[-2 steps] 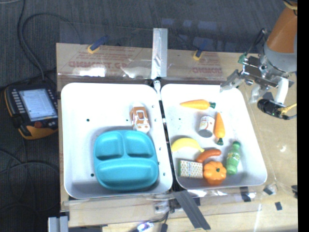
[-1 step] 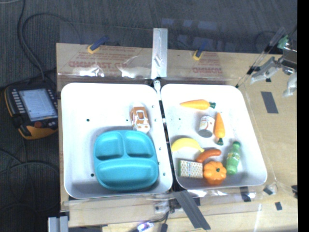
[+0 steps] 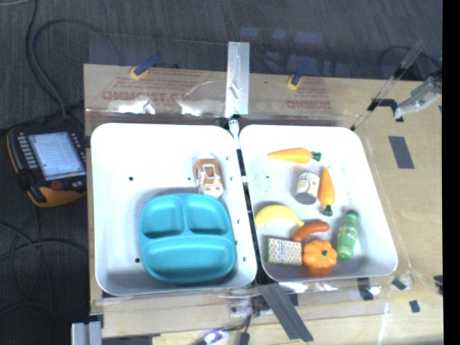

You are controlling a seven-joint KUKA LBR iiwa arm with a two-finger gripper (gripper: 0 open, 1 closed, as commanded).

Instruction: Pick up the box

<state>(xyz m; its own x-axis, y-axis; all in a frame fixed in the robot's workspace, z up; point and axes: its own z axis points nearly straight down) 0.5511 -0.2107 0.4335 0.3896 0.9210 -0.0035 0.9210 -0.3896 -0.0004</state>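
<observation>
Two white bins below us: the left bin (image 3: 115,164) carries a teal divided tray (image 3: 188,237) and a small toy car (image 3: 208,176). The gripper's state we cannot tell. Our box (image 3: 283,251) lies near the right bin's (image 3: 359,164) front-left corner, touching the pumpkin (image 3: 320,256), banana (image 3: 275,215) just behind. We'd descend straight, fingers spanning its freer sides; that wall crowds us.

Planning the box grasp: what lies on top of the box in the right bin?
The banana and pumpkin crowd the box at its edges; its patterned top shows. Anything beneath it is covered.
</observation>
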